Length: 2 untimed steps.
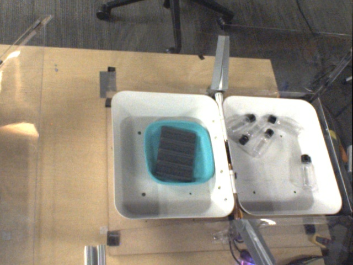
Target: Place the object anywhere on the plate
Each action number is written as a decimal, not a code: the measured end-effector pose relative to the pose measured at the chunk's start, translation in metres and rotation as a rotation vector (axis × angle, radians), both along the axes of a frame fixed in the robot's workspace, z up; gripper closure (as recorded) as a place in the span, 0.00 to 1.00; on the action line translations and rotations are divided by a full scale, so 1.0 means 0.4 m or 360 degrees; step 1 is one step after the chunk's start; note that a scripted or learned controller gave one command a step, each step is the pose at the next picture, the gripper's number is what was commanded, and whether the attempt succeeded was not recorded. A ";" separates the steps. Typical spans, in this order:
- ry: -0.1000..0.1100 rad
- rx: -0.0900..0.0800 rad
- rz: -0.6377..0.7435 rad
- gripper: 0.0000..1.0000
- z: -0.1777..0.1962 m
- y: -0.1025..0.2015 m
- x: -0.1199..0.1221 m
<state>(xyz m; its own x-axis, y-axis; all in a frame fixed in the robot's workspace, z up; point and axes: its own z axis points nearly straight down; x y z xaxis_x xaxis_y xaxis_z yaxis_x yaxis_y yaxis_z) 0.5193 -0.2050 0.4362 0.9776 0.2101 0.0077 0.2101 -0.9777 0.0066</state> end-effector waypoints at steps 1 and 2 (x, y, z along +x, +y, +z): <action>0.0000 0.0001 0.0001 0.00 0.000 0.001 0.021; 0.0002 0.0001 0.0003 0.00 -0.002 0.002 0.162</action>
<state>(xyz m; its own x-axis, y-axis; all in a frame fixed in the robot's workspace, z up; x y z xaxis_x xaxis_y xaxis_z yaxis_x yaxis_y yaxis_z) 0.5840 -0.2043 0.4354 0.9773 0.2119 0.0067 0.2119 -0.9773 0.0056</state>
